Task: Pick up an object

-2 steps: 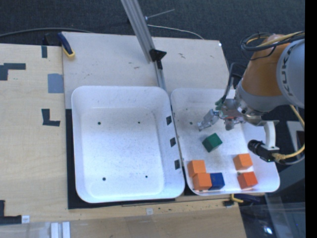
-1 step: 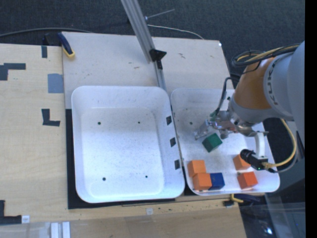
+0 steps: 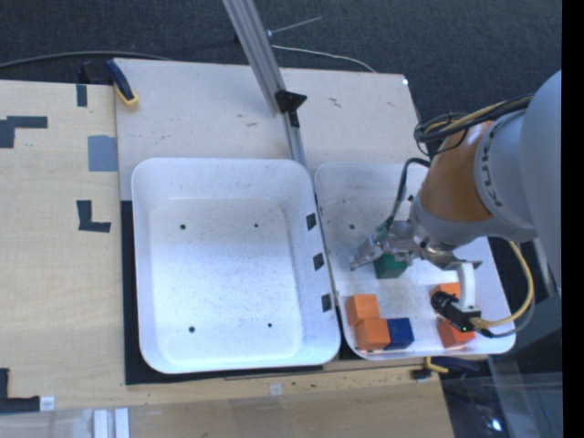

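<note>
Tool [image 3: 388,255] sits low over a green block [image 3: 392,265], probably to grasp it. I cannot tell its state. Orange blocks [image 3: 367,322] lie just below it.

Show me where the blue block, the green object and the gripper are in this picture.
blue block [image 3: 399,332], camera view, middle of its top face.
green object [image 3: 392,265], camera view, its visible green side under the gripper.
gripper [image 3: 388,252], camera view, midway between its fingertips.

Arm [image 3: 525,167]: grey casing; orange band [image 3: 452,190] above wrist; black and yellow cables looped alongside; small metal gripper [image 3: 388,252].
</note>
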`<state>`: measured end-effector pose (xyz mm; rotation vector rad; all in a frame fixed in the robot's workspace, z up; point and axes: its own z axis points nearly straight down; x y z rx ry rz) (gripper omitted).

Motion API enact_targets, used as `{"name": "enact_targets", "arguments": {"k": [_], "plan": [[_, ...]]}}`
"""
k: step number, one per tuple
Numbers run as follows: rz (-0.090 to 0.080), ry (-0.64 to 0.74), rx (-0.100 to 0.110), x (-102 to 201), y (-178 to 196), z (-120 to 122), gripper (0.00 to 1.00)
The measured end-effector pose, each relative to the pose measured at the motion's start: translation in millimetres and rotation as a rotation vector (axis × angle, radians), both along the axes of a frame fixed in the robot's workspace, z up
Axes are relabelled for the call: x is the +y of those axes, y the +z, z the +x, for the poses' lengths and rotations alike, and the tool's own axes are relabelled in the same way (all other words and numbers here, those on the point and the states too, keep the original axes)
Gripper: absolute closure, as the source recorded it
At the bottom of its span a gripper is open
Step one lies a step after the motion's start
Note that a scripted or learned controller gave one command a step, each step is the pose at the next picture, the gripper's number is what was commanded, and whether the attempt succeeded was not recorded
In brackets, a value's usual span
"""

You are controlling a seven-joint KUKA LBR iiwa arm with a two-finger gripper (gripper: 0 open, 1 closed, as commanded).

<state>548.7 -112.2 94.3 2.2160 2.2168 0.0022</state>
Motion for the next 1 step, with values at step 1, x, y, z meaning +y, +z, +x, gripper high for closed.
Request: {"name": "enact_targets", "arguments": {"k": [1], "plan": [[0.002,0.001,0.003,0.2,9.9,0.1,1.0]]}}
